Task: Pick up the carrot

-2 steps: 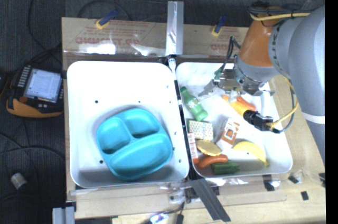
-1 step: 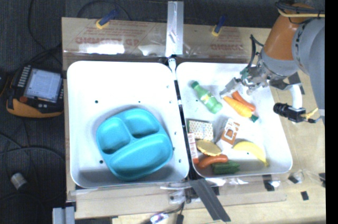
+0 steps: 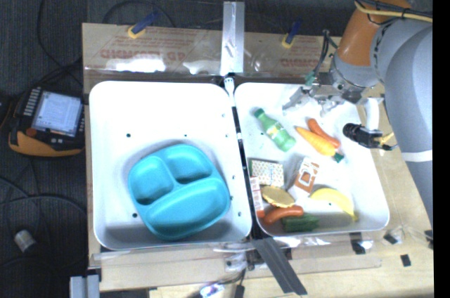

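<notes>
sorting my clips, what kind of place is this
Probably a robot lab bench: two white bins on a board, toy food such as a carrot, and a handheld control screen on carpet.

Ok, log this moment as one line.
hand above right bin far end | carrot lying in bin, not held | grasp pending

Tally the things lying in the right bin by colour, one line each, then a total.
Green: 2, a plastic bottle and a dark vegetable
Orange: 1, the toy carrot
Yellow: 1, a toy banana
Red: 1, a chilli-like piece
Printed cartons: 2
Tan: 1, a round piece
Total: 8
</notes>
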`<action>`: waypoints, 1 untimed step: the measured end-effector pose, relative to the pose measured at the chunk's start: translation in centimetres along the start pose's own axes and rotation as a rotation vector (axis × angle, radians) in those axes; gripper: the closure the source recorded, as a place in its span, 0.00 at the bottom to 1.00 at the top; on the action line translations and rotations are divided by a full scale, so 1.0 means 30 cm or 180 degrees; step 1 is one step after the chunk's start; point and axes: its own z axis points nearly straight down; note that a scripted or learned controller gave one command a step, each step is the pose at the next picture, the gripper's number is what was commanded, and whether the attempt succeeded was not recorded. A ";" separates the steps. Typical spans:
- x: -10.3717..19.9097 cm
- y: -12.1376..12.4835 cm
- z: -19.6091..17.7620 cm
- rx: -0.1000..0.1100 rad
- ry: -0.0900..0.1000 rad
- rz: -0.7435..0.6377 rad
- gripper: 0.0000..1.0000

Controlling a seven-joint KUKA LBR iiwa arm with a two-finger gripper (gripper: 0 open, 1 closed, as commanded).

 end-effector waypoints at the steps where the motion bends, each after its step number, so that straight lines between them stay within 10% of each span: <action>1: -0.062 -0.194 0.073 -0.0025 -0.0005 -0.0091 0.00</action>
